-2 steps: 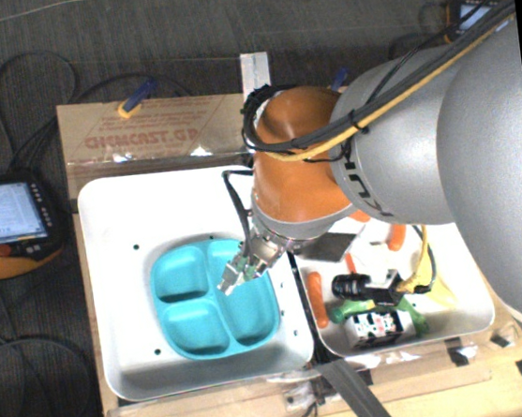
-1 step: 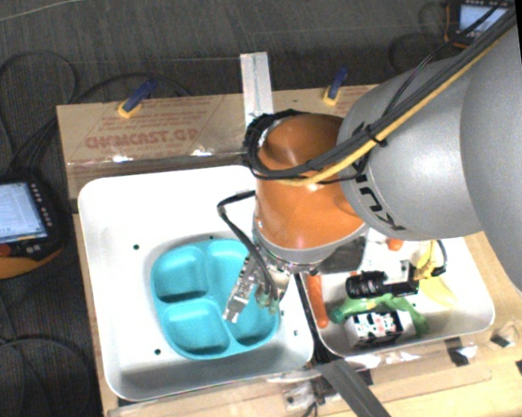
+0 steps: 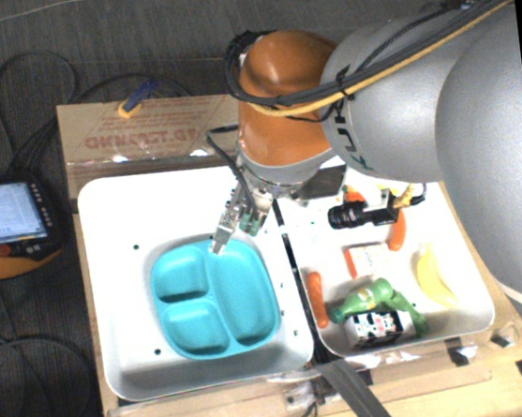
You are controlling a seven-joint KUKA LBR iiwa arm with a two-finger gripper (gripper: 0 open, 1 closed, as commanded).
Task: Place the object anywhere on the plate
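Progress: judging the task as not yet done, with nothing showing on the turquoise three-compartment plastic plate [image 3: 217,298]. Seeing that plate lying flat in the left shallow white bin [image 3: 116,258], lower left of centre in the frame, with all three compartments looking bare.

Finding the hand [image 3: 232,223] of the grey arm with the orange band [image 3: 283,77] hanging just over the plate's upper right rim, near the middle of the frame. Not managing to tell whether the hand is released, clenched or grasping anything: too small and too slanted here.

Not being able to say which object is meant. Noting the likely candidates lying in the right shallow white bin [image 3: 468,295], lower right of the frame:
- a slim orange carrot-like stick [image 3: 316,298] against the bin's left wall
- a green soft-looking bottle shape [image 3: 376,296]
- a black can with a white label [image 3: 378,327] just below the green shape
- a yellow banana-shaped piece [image 3: 432,276] further right

Judging what is left, if the hand is carrying nothing: fetching one of these, bringing it over the plate and setting it down. Otherwise, only lowering and letting go.
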